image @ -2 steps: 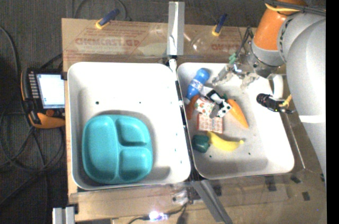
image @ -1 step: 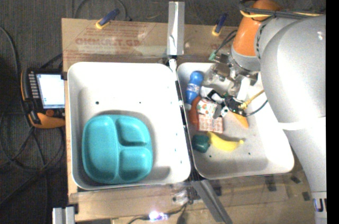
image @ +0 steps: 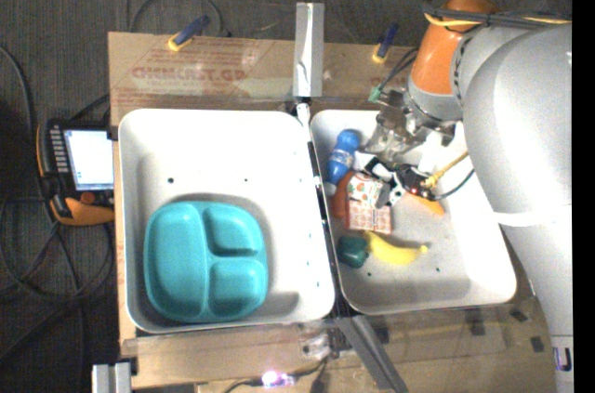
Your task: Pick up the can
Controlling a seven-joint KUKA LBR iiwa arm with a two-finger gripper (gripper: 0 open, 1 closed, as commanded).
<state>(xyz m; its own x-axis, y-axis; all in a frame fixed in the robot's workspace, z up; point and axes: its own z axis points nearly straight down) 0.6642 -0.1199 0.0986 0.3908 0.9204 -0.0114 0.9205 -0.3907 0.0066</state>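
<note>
Floor: dark grey carpet is lying around the bench, with thin cables running across it at the top and on the left.
Bench: a brown cardboard sheet [image: 214,71] with faded red print is covering the top, and 2 blue clamps [image: 188,32] are gripping its far edge.
Post: a metal post [image: 309,52] is standing at the far side, between the 2 bins.
Pendant: a handheld controller [image: 79,168] with a lit screen and orange trim is lying on the floor, just beside the left bin.
Left bin: the left bin [image: 139,140] is holding 1 teal divided plate [image: 206,261], which is sitting in its near part.
Right bin: the right bin [image: 465,284] is holding several things crowded toward its left wall.
Can: the can [image: 364,202], with a red, white and brown label, is lying on its side near the middle of the right bin, just under the gripper.
Neighbours: a blue bottle [image: 340,155] is lying beside the can on the far side, a yellow banana [image: 398,250] is lying just in front of the can, and a dark green block [image: 352,252] is touching the left end of the banana.
Arm: the grey arm with the orange band [image: 437,57] is reaching in from the right.
Gripper: the gripper [image: 390,161] is hanging over the far part of the right bin, above the can. I cannot tell how the jaws are standing.
</note>
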